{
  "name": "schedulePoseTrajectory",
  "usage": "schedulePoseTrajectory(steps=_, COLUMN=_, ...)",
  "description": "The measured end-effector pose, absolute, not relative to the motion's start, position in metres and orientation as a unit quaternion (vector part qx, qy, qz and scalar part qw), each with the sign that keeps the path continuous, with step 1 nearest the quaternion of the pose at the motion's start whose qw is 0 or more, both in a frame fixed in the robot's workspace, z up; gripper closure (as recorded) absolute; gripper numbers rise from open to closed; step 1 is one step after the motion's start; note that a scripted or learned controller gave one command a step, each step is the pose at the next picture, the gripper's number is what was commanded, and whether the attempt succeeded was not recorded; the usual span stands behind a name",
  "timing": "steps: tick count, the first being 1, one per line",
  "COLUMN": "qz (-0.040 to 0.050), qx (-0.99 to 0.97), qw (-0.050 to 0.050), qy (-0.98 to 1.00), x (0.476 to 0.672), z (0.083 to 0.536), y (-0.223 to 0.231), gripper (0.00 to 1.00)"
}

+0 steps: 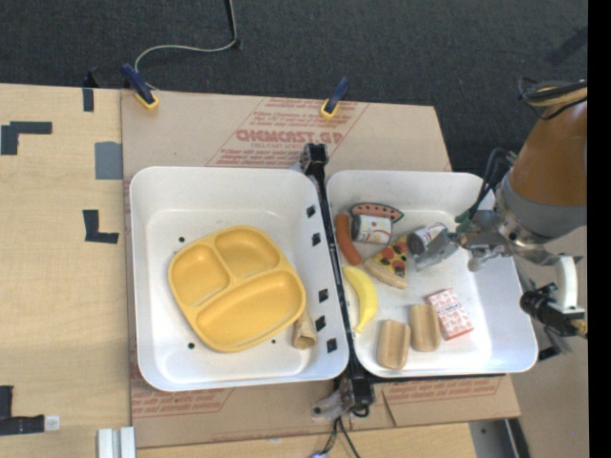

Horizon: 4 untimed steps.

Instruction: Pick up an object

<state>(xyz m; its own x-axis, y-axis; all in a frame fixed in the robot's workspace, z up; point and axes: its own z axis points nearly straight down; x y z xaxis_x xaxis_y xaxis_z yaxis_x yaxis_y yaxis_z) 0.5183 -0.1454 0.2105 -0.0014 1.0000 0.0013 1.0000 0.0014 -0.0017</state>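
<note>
White plastic is forming both shallow bins on the counter [57, 256], and the right bin [496, 356] is being reached into by the grey arm [549, 175] from the right side. The claw [434, 244] is being held low over the far middle of that bin, just right of the pizza slice toy [391, 265] and near the printed can [374, 225]. Whether the claw is released or clenched cannot be told, since it is being seen as a blurred grey shape, and nothing is being shown as grasped.

The pizza slice toy is judged the likeliest target. It is being seen as a flat wedge with a tan crust and red and dark toppings, lying between the sausage [346, 240] on its left and the claw on its right, with the banana [361, 299] just near of it. Because it is lying flat, the descent should be made squarely over its middle and right down to the bin floor, with the neighbours being kept clear.

A red patterned box [449, 313] and two bread rolls [406, 335] are lying nearer. A yellow divided plate [239, 286] is resting in the left bin [153, 351].
</note>
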Motion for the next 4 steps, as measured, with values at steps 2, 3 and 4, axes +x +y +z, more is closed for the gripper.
schedulePoseTrajectory(steps=2, qz=0.0002, qx=-0.707, qw=0.002, qy=-0.707, x=0.543, z=0.111, y=-0.118, gripper=1.0)
schedulePoseTrajectory(steps=3, qz=0.0004, qx=-0.707, qw=0.002, qy=-0.708, x=0.543, z=0.111, y=-0.118, gripper=0.0)
schedulePoseTrajectory(steps=4, qz=-0.0003, qx=-0.707, qw=0.0, qy=-0.707, x=0.562, z=0.086, y=-0.108, gripper=0.0)
